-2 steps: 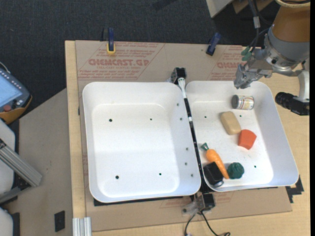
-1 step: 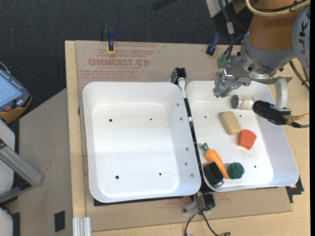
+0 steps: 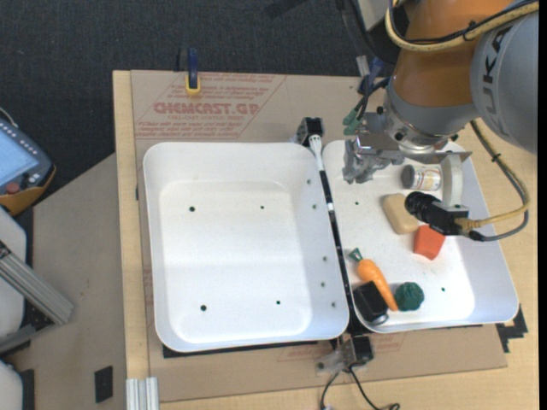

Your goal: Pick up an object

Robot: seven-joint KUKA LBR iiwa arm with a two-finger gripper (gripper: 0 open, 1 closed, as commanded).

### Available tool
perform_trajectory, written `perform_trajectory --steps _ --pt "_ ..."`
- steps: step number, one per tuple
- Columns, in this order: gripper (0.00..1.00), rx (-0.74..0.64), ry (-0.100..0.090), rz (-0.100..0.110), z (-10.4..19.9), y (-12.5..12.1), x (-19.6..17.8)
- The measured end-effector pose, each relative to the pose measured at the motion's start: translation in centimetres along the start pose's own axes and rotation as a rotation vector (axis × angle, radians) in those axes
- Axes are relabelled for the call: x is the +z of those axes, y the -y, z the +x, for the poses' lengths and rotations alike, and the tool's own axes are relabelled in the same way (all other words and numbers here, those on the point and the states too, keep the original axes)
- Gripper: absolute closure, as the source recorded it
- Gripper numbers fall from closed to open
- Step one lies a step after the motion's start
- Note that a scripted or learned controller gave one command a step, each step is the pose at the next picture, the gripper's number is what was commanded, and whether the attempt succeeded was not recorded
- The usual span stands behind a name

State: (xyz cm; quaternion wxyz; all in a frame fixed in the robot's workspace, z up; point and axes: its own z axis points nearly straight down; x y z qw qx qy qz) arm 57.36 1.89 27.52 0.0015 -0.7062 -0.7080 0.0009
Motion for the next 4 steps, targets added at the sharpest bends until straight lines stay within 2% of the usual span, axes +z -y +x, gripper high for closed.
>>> perform_trajectory --steps 1,2,3,4 --pt "1.00 -0.002 -0.001 -0.020 2.5 0.1 -15.3" --pt "1.00 0.003 0.002 0.007 3.0 0.6 -3.7" --pt "1.00 0.001 0.001 0.001 4.6 4.0 -3.0" --pt "1.00 0.008 0.000 0.004 -0.9 8.9 -0.8"
